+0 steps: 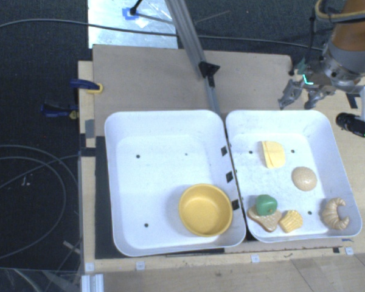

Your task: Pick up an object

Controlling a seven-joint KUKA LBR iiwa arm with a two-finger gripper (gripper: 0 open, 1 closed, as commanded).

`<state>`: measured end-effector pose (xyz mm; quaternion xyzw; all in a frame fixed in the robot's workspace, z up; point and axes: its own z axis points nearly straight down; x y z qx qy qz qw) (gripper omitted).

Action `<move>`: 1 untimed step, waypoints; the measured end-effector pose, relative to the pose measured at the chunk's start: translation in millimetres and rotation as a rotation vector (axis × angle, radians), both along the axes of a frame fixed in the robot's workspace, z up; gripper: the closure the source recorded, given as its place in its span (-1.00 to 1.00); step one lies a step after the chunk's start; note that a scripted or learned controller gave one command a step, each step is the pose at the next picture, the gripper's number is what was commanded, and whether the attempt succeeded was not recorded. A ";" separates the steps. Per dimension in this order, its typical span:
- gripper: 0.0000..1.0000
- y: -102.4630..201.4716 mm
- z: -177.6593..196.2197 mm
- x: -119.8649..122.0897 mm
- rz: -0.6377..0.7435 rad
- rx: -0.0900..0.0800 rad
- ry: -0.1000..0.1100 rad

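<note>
Poised above the worktop [170, 78] just beyond the far edge of the right bin [328, 132]: end effector [298, 97], fingers spread apart, nothing between them.

Scattered in the right bin, several small toy foods. Pale yellow block [271, 154], perhaps cheese or butter, toward the far middle of the bin floor. Round beige bun [304, 178] near the right wall, clear of its neighbours. Tan croissant [335, 213] in the near right corner, close against the wall. Along the near edge by the left wall, a tight cluster: green piece [267, 204] sitting atop or against a tan piece [264, 221], with a small yellow ridged piece [291, 221] touching beside it. In the left bin [128, 139], a yellow bowl [205, 208] upright near the near right corner.

Likely handling, judged from looks alone: hollow plastic, light, stiff, smooth and rather slippery, unlikely to break. Best candidate probably the yellow block: flat sides for parallel fingers, open floor all round, nearest to the end effector. Grip across its narrower width, low on the sides. Bun a fair second, though rounded and prone to squirting out unless pinched across the widest part. Croissant awkward, crowded by the corner wall. Clustered pieces risky, with no room for a finger between them. Bowl graspable only by pinching the rim, one finger inside, one outside.
</note>
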<state>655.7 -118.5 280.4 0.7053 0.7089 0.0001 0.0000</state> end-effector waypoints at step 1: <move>-1.00 0.0 1.1 0.4 0.000 0.000 -0.002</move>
